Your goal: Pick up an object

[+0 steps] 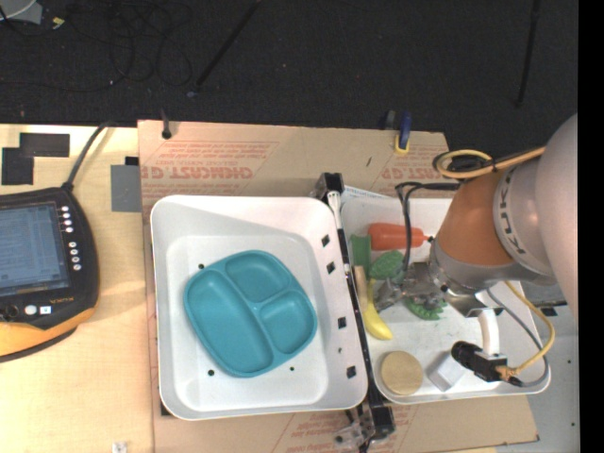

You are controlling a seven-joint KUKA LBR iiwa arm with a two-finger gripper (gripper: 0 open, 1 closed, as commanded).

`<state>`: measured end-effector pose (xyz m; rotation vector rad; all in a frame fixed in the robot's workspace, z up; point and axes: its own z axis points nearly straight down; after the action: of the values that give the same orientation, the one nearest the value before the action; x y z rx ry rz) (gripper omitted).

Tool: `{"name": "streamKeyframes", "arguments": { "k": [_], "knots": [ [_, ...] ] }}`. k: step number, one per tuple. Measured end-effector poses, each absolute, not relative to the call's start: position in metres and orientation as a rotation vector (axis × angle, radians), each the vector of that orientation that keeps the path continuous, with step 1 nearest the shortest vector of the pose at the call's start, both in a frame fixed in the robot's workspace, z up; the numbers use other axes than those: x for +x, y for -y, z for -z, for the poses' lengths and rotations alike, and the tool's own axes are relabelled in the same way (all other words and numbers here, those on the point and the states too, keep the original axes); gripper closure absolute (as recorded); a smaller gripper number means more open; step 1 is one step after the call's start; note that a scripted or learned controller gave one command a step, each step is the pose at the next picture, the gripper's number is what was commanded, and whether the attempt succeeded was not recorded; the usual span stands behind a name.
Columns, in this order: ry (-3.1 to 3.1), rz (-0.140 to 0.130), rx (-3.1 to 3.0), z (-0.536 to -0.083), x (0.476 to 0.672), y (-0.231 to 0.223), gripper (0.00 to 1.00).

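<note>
The pincer (404, 295) hangs low in the right bin (528, 385), over the green toy (387, 267) near the bin's left wall; whether it is apart or together cannot be told. A banana (377, 325) lies just beside it.

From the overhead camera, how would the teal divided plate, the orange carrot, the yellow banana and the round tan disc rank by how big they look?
Largest to smallest:
1. teal divided plate, by far
2. round tan disc
3. orange carrot and yellow banana: too close to rank, since the arm and other items partly cover both.
</note>
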<state>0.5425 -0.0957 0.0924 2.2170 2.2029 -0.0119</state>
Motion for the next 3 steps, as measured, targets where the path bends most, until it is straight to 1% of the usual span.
{"name": "streamKeyframes", "arguments": {
  "k": [1, 2, 3],
  "knots": [
    [-2.202, 0.004, 2.220, -0.103, 0.543, 0.095, 1.00],
    [-2.219, -0.002, 2.219, -0.090, 0.584, 0.084, 1.00],
    [-2.221, 0.001, 2.220, -0.090, 0.626, 0.087, 1.00]
  ]
}}
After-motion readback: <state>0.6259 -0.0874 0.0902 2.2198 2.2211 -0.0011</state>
